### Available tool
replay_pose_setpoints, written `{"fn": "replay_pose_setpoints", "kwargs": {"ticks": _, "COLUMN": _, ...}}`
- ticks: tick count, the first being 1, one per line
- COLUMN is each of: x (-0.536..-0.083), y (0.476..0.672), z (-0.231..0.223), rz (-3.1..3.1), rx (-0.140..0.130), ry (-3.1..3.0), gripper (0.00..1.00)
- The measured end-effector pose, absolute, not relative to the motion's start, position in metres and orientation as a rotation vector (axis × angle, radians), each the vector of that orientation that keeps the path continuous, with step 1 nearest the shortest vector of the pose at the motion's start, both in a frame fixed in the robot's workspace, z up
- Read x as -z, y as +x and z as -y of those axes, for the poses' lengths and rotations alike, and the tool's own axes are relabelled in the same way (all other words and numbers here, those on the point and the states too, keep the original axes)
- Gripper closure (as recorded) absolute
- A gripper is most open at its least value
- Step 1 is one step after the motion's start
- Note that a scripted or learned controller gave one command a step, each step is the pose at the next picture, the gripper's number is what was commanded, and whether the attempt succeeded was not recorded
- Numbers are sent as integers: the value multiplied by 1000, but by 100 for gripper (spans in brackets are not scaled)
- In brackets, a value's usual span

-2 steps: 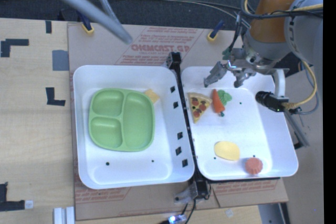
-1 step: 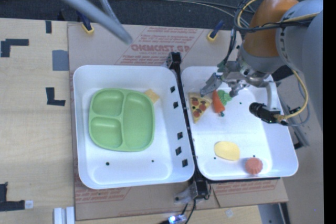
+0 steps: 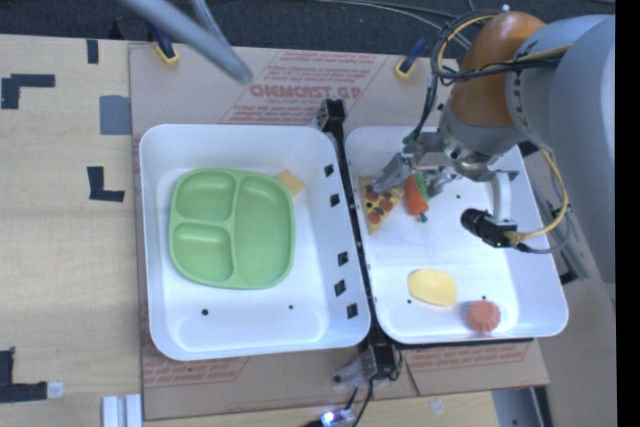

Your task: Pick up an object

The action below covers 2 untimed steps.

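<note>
The gripper [image 3: 408,177] was low in the right bin [image 3: 535,315], near its upper left part, with the grey arm [image 3: 570,105] and its orange band [image 3: 490,65] above it. Between or just under its fingers there was an orange, carrot-like object [image 3: 415,200], long and narrow, with a little green at its upper end. The angle from above did not make it clear how far apart the fingers were, or whether the carrot was truly between them, so I cannot tell if it was held. The carrot lay on the white floor of the bin, tilted, with its thin end towards the near side.

Just beside it, on the left, there was a pizza slice [image 3: 377,207], yellow with red dots, close to the wall between the two bins. Further down in the same bin lay a pale yellow, rounded object [image 3: 432,288], like a lemon, and near it a small red-orange round one [image 3: 484,316], close to the near rim.

In the left bin [image 3: 240,330] rested a green plate [image 3: 233,227] with three compartments, and a small yellow piece [image 3: 289,182] touched its upper right corner.
</note>
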<state>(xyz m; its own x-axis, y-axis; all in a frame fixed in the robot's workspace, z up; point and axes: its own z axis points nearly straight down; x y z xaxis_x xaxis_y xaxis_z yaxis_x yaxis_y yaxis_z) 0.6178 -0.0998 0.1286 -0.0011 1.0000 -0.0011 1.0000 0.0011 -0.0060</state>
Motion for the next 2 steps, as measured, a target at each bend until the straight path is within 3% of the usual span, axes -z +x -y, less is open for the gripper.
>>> {"fn": "replay_pose_setpoints", "kwargs": {"ticks": 1, "x": -141, "y": 619, "z": 99, "rz": 2224, "rx": -3, "ry": -2217, "gripper": 100}}
{"fn": "replay_pose_setpoints", "kwargs": {"ticks": 2, "x": -196, "y": 622, "z": 88, "rz": 2225, "rx": 3, "ry": -2220, "gripper": 100}}
